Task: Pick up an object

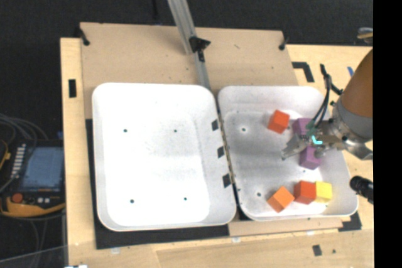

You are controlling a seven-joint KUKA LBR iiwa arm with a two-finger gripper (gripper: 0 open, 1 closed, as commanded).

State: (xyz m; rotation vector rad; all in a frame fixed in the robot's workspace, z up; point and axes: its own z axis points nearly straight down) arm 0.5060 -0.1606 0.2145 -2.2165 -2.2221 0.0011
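The gripper (306,146) hangs over a purple block (308,157) in the right bin (251,103); I cannot tell whether it grips the block.

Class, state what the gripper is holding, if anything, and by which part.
Cannot be told: the gripper sits over the purple blocks, but no grasp is visible.

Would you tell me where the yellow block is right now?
In the camera view, the yellow block sits in the right bin, near its front right corner, just right of the red block.
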